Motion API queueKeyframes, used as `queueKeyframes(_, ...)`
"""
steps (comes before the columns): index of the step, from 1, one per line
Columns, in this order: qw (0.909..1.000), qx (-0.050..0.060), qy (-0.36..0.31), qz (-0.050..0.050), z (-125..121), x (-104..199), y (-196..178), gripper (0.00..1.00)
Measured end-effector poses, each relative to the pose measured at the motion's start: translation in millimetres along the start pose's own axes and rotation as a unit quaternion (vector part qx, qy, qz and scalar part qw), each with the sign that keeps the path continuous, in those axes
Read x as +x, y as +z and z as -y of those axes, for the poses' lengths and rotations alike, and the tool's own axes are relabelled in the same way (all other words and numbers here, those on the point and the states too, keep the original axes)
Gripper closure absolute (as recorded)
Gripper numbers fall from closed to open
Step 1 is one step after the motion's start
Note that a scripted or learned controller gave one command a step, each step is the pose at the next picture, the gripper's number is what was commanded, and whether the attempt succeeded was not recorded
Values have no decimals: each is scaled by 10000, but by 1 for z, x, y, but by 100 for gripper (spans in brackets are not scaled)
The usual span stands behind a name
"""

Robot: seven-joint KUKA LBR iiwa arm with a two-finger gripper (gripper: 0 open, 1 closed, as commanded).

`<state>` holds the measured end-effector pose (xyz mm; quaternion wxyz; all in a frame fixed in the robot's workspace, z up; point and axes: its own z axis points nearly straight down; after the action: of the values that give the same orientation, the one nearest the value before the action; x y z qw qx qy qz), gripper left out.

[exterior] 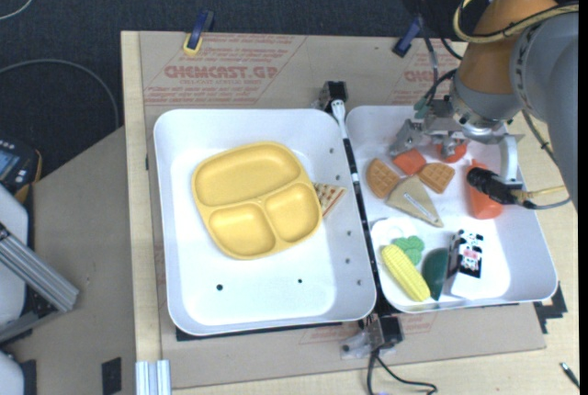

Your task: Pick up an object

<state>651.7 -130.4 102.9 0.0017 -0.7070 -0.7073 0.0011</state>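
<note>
My gripper hangs low over the back of the right bin, its fingers spread open with nothing held between them. Just below it lie an orange piece and a red piece. In front of those sit a round brown cookie, a small square waffle and a beige wedge. An orange-red cup stands to the right. A corn cob, green toys and a cow-print box lie at the bin's front.
The left bin holds a yellow divided plate and a waffle chip by its right wall. The black divider rail runs between the bins. Blue clamps hold the board at the back.
</note>
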Motion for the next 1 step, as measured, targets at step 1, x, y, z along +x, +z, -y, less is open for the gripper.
queueKeyframes(1,10000,-2,-5,1,0,1,18,0)
